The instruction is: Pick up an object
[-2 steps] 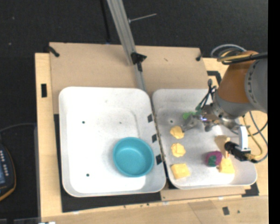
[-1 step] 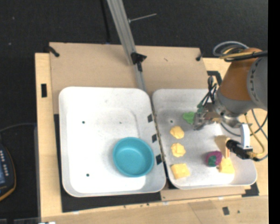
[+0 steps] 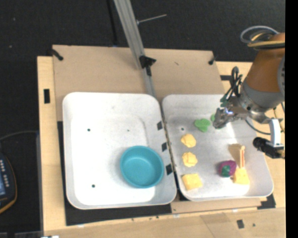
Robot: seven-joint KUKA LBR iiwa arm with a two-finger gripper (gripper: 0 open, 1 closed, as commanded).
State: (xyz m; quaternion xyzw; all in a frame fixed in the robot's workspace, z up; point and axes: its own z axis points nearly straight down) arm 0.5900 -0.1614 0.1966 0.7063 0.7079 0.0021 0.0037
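Gripper, finger state unclear, hovers just beside green piece in right bin

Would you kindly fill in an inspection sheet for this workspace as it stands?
Surface: wooden bench bearing a left bin and a right bin, side by side.
Job's things: right bin holds a green piece, three yellow pieces, a purple-and-green piece and a yellow wedge.
Clutter: blue bowl in the left bin.
Grippers: hand low over the right bin, beside the green piece; grip state unclear.
Cables: black cable at the wrist.
Surroundings: metal pole, handheld controller, dark floor.
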